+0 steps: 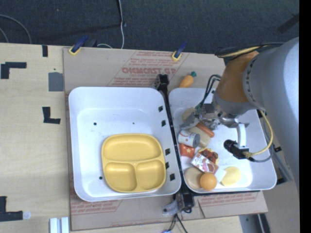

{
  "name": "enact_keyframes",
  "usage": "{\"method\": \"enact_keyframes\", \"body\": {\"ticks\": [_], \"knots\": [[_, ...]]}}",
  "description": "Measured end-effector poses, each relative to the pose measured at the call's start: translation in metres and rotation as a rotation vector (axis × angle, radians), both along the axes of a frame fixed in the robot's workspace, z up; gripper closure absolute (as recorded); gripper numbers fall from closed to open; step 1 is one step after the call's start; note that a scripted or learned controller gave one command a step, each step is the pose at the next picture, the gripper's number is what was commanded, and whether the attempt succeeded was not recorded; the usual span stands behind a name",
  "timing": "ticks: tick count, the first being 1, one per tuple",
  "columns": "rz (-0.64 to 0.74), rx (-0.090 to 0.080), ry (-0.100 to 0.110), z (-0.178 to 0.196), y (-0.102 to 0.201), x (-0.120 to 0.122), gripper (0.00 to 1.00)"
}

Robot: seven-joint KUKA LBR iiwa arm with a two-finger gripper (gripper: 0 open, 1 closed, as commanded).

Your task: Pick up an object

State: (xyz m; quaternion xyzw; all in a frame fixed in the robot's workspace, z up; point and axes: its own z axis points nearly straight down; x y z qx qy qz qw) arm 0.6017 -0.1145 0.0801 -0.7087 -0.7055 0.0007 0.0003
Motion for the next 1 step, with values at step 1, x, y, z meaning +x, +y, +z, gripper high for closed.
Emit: {"method": "enact_keyframes", "body": {"ticks": [1], "knots": [[0.009, 0.000, -0.003, 0.0044, 0.0217, 0.0577, 0.00]]}}
